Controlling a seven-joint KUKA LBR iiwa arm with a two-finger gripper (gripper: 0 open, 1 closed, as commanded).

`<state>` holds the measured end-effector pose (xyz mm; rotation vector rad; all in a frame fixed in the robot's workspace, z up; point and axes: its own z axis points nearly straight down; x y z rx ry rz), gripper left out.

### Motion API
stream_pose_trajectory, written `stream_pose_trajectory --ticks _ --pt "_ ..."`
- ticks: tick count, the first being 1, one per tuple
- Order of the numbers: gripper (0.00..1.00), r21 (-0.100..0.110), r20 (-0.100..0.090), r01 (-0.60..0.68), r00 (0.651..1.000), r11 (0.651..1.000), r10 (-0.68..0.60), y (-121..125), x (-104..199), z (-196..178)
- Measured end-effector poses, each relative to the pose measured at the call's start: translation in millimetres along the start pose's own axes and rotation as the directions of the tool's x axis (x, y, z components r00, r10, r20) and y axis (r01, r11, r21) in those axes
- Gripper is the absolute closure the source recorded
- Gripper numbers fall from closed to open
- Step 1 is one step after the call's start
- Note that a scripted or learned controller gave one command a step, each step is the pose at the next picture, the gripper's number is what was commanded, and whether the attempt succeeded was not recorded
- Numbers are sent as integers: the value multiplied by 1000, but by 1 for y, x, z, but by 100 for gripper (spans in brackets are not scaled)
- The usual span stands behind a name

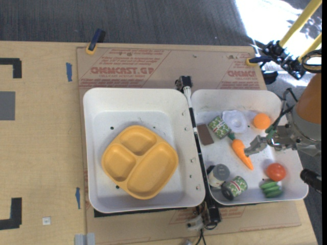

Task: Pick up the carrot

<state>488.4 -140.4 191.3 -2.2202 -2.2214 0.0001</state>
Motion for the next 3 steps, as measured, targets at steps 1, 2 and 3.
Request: stream_pose_trajectory --ticks 1,2,3 --pt "0 -5 1 48 999 999 -48 44 33 106" --pt "100 -6 1 46 999 999 -46 44 34 96" --pt "100 -2 0 -98 995 995 98 30 96 -43"
